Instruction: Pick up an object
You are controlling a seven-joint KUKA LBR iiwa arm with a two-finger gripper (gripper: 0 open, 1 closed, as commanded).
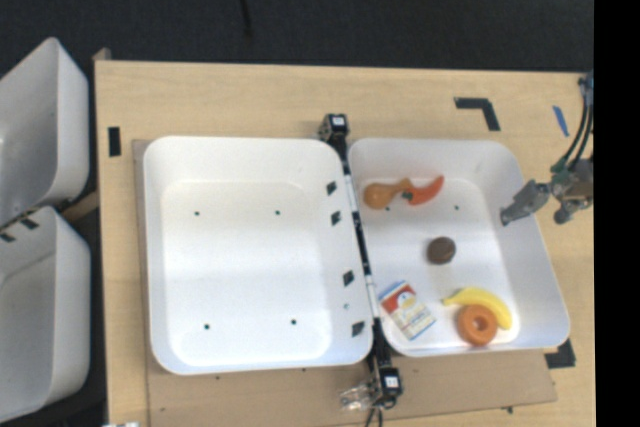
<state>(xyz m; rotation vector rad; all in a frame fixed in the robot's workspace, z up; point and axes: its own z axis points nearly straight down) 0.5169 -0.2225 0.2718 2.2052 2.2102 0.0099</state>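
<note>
The gripper (543, 199) hangs over the right bin's (520, 245) right rim, whether parted or closed I cannot tell; inside lie a banana (482, 299), orange ring (477, 324), brown ball (441, 250), small carton (406, 307).

Single cam, fixed high above bench (250, 95), looking down at a slant toward far side. Set well back: both bins in frame, left bin (170, 165) and right bin (500, 165), plus dark floor beyond far edge.
</note>
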